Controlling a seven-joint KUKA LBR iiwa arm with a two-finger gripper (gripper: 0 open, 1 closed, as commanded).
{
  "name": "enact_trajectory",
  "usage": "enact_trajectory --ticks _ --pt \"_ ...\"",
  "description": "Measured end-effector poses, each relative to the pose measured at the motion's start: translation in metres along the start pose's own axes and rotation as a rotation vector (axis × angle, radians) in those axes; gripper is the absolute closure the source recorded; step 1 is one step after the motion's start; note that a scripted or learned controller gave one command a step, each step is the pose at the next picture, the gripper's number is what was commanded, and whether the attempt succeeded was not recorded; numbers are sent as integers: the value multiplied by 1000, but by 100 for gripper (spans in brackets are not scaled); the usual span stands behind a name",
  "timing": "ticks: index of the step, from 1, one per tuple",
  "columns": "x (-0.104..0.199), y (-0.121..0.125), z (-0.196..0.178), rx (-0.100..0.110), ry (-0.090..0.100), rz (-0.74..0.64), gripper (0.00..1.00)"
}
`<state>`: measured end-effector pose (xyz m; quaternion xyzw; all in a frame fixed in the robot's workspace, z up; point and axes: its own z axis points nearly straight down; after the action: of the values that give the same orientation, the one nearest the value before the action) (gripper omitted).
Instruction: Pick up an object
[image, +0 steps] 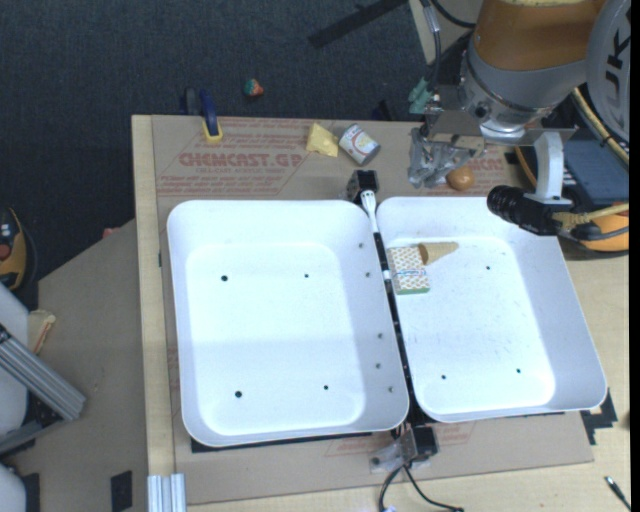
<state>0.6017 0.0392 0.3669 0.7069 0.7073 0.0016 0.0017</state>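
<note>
Gripper (437, 165) of mine hung past the right bin's (560, 380) twelve o'clock rim, nothing between its fingers, their spread unclear. A patterned packet (409, 270) and tan cone (437, 251) lay at that bin's ten o'clock.

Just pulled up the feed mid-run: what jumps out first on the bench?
The two white bins: the left bin looks bare, while the right bin holds a small patterned packet and a tan cone-shaped piece near its upper left corner. The arm's gripper hovers beyond the right bin's far rim, beside a small brown ball.
</note>
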Motion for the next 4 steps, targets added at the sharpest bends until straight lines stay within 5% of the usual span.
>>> enact_trajectory --ticks 1,2,3,4 --pt "44 -46 -147 -15 5 -7 100" --pt "141 -67 15 22 -2 -10 100" --pt "189 -102 -165 -14 12 -9 100" --pt "186 -101 -154 5 0 -1 0"
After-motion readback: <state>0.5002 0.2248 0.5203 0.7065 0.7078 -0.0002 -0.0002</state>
